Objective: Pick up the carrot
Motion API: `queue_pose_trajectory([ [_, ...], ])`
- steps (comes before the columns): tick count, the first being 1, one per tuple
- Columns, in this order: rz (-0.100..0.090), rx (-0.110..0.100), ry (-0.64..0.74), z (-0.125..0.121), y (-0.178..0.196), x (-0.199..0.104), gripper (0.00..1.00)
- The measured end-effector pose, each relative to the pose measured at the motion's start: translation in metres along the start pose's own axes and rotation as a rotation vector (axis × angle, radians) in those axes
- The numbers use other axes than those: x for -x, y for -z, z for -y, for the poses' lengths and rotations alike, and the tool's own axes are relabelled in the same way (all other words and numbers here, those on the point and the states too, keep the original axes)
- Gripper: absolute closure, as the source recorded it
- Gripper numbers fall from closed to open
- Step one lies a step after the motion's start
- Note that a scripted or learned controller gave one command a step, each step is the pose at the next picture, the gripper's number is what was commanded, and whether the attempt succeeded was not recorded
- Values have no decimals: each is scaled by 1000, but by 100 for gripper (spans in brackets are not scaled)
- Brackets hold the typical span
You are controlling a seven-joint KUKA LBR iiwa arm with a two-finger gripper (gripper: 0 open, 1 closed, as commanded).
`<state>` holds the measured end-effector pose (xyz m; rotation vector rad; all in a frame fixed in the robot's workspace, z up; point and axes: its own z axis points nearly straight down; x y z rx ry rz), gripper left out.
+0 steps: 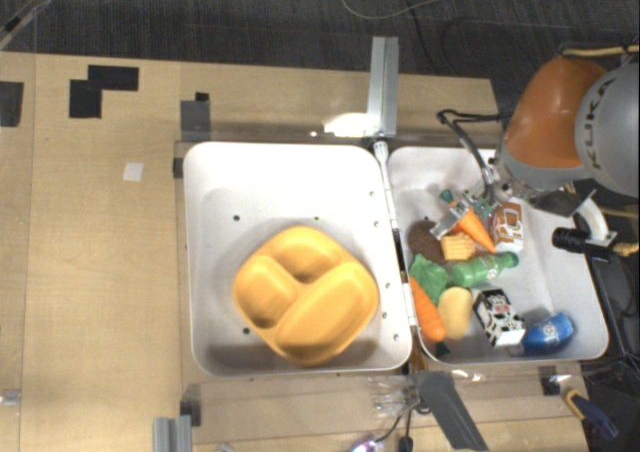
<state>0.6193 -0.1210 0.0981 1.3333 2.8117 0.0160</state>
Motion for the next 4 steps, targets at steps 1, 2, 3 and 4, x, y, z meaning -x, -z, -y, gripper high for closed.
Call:
queue_pose_trajectory([
  [1,-18,-16,3,-4,28,1,0],
  [2,-19,-17,3,-3,28,1,0],
  [3,-17,-14,201,6,92,65,0],
  [4,-20,-15,211,-16,32,34,0],
])
